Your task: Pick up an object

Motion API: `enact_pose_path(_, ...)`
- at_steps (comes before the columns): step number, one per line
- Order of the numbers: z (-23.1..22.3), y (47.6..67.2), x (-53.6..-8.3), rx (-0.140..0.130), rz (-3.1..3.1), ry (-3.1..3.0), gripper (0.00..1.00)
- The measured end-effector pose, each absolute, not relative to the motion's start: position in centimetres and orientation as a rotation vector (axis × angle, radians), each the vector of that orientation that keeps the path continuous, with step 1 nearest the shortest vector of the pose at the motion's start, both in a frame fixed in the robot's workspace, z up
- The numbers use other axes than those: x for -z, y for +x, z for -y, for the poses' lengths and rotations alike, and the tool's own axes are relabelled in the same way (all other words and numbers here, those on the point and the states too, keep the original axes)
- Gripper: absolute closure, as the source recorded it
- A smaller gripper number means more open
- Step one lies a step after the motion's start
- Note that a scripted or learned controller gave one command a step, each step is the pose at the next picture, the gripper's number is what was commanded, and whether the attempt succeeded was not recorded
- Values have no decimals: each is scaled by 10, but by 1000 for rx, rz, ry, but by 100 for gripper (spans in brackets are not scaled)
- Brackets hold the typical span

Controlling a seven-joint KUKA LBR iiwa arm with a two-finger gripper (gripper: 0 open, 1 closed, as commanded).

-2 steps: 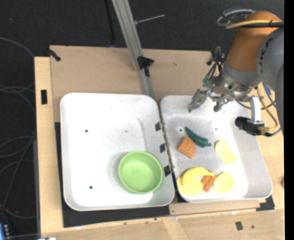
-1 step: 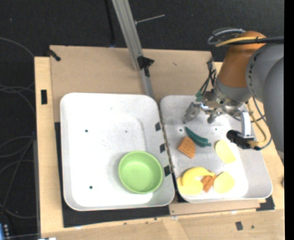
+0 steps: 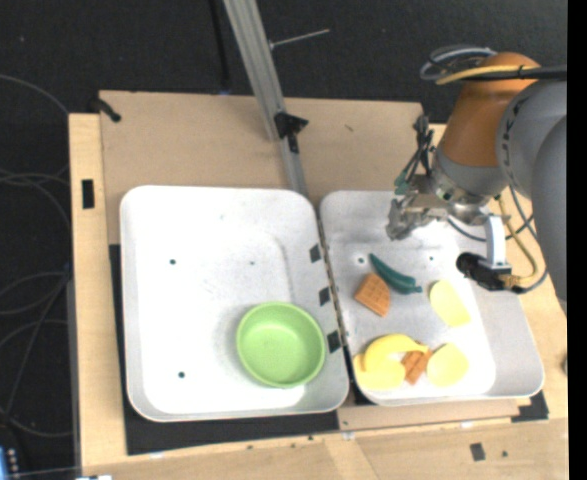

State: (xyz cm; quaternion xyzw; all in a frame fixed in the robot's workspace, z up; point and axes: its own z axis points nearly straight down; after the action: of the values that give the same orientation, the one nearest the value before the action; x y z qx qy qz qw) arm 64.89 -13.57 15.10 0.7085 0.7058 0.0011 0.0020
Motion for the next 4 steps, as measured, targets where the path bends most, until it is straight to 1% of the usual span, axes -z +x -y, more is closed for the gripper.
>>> enact_pose_path(1,141,651,-196,-6,-2216,2221,100)
enact_pose_path(2,142,652,-214,-5,-2219,2221,100)
enact_pose_path(4,45,628,-239,-5,-2230,2214,100)
